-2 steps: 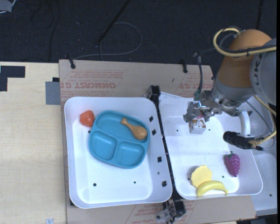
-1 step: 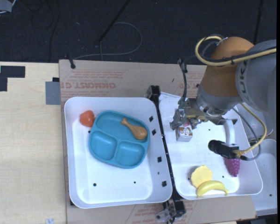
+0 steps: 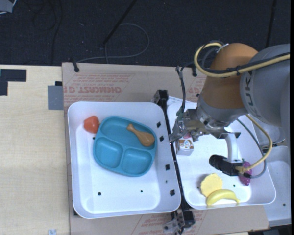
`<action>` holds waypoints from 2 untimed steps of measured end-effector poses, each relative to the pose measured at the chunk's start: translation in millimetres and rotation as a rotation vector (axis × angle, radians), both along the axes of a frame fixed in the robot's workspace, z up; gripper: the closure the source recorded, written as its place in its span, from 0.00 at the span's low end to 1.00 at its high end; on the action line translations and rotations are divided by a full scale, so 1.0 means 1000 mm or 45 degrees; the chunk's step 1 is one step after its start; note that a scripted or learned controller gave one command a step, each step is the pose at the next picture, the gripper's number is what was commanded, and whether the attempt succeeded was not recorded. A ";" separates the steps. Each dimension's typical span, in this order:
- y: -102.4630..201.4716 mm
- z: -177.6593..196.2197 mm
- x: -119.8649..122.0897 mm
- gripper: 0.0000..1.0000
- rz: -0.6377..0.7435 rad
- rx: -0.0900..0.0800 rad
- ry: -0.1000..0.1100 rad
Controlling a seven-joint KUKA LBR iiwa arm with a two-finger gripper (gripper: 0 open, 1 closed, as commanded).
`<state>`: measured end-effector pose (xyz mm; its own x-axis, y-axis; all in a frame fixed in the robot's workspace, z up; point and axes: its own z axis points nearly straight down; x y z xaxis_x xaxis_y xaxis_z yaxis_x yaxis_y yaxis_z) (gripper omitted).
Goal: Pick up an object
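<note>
With its open-or-closed state impossible to tell, the gripper (image 3: 185,131) hangs over a small carton (image 3: 186,145) beside the right bin (image 3: 264,196) wall, where a knock could tip it.

Single fixed camera above bench, angled down on both bins (image 3: 88,190), arm (image 3: 264,92) entering from right.

Arm (image 3: 245,89) cut off at right edge of frame. Its bulk hides much of right bin (image 3: 264,192), far wall included. Gripper (image 3: 185,131) partly masked by wrist hardware; finger gap unreadable. Small box (image 3: 186,145) beneath gripper: label too small to read, top edge hidden.
</note>
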<state>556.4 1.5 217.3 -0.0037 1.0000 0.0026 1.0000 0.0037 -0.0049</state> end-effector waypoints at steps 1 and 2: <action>0.051 -0.007 -0.026 1.00 0.001 -0.001 0.003; 0.096 -0.010 -0.051 1.00 0.000 -0.001 0.004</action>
